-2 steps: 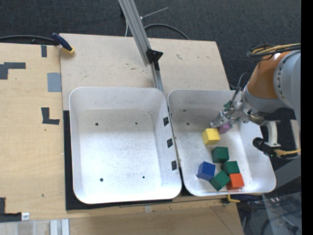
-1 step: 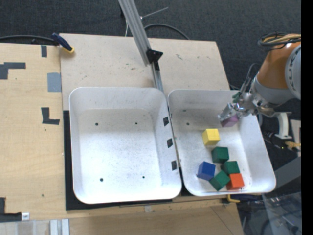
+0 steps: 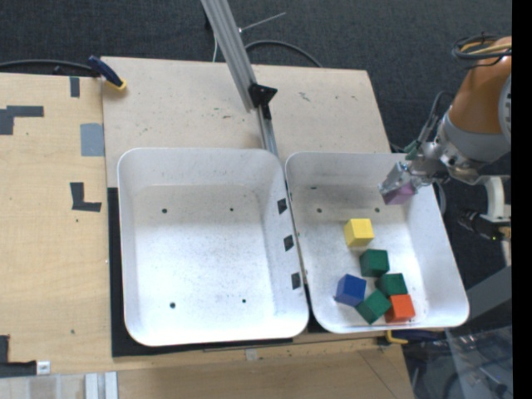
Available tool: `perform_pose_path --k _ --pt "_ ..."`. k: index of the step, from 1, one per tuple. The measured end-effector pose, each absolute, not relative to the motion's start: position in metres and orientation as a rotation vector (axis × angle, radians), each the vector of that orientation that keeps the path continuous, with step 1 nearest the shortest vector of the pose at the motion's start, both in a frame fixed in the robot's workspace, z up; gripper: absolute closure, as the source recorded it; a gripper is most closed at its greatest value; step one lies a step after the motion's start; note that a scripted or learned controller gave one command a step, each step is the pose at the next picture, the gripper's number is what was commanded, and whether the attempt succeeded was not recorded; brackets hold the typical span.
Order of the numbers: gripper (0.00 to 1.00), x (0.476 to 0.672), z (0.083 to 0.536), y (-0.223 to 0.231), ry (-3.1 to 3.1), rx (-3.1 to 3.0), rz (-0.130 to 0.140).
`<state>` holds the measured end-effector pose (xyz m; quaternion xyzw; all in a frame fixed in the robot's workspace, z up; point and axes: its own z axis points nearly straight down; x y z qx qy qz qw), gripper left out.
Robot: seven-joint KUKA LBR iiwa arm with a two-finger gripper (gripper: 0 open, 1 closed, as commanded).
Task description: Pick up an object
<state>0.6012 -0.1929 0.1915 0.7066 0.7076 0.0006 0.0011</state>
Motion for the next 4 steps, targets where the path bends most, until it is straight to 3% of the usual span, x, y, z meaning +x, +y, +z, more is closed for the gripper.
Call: perform_pose_path --k 1,4 --pt "1.0 0.602 0.244 -0.193 2.221 2.217 0.002" --pt "1.0 0.63 0.243 -0.032 2.231 2.215 0.001"
